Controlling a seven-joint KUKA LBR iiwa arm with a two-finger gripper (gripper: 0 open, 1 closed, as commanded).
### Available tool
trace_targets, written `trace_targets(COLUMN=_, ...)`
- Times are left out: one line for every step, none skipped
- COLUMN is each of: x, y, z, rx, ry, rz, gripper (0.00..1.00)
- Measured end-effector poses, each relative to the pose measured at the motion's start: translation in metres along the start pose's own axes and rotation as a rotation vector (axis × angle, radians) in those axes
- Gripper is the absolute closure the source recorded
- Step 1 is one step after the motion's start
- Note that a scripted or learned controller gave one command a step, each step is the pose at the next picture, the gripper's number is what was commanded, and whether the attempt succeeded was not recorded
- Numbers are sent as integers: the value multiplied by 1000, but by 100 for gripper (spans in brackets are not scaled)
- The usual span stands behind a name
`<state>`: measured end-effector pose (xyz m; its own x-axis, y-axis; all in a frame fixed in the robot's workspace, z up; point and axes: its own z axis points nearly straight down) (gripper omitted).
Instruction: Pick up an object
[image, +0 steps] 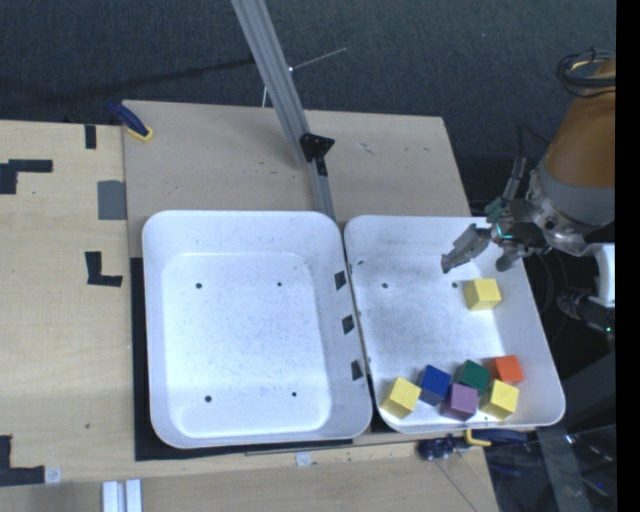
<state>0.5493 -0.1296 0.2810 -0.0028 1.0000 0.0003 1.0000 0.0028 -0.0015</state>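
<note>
Item: yellow cube (482, 293), lying alone in the upper right part of the right bin (400, 300), near its far right wall.

Item: cluster of cubes along the right bin's near edge: a second yellow cube (402, 396) at the left, then a blue cube (435, 383), purple cube (463, 399), green cube (474, 376), a third yellow cube (503, 399) and an orange cube (508, 369) at the right. Most touch a neighbour.

Item: claw (483, 250), above the right bin's upper right corner, just above and left of the lone yellow cube, apart from it. Fingers spread, nothing between them. Grey arm (580, 170) with orange band enters from the right.

Item: left bin (160, 300), beside the right bin, rims touching.

Item: wooden surface (200, 150) beneath both bins; grey metal bar (285, 90) slanting over it towards the bins' junction.
</note>
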Motion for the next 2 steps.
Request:
trace_targets(x=0, y=0, z=0, rx=0, ry=0, rz=0, gripper=0)
trace_targets(x=2, y=0, z=64, rx=6, ry=1, rz=2, gripper=0)
